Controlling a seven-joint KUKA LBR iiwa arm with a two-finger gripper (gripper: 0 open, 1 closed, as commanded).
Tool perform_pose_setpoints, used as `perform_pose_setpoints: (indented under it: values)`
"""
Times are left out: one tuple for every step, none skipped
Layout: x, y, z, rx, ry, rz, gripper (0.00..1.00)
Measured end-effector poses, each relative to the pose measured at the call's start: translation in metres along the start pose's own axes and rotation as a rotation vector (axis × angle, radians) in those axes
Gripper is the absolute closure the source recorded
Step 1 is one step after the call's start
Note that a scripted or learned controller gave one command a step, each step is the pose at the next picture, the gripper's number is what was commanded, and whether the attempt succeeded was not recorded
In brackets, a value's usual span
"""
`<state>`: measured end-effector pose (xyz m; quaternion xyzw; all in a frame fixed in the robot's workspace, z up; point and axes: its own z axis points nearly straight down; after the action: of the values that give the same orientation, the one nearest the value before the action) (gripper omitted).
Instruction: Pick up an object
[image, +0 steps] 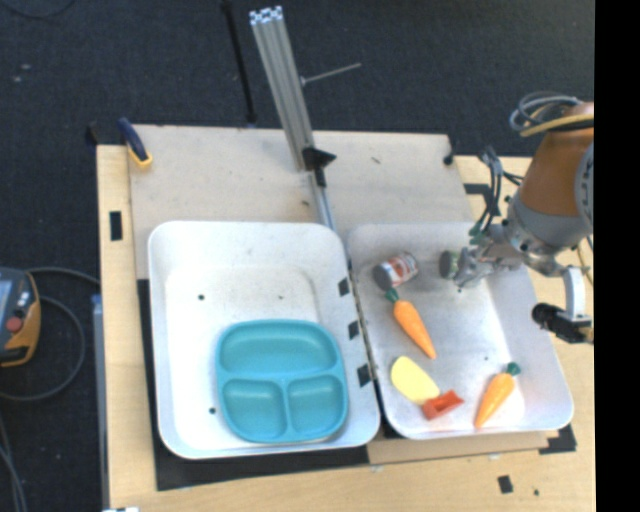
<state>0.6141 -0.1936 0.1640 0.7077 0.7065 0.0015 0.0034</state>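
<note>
**Arm hanging over the cluttered bin**

Nearest the camera, a blue divided tray (283, 380) is lying in the left bin (180, 260). Beside it, the right bin (540, 380) is keeping the pickable things together: a red block (442, 404), a yellow piece (412, 379), two carrots (414, 328) (495, 397) and a small can (397, 270). Farther back, the gripper (462, 268) is hovering just right of the can; grip state: cannot tell.

Hand (462, 268) low, fingers perhaps parted

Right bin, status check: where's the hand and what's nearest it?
Hand low over right white bin, far end. Small red-and-white can on its side just left of it, ungrasped. Orange toy carrot lies below the can.
</note>
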Motion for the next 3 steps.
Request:
perform_pose_setpoints:
  values:
    - [0.001, -0.006, -0.061, -0.001, 0.000, -0.004, 1.00]
    - [0.000, -0.005, -0.067, 0.003, 0.002, -0.005, 1.00]
    - [0.054, -0.018, -0.059, 0.006, 0.003, -0.008, 1.00]
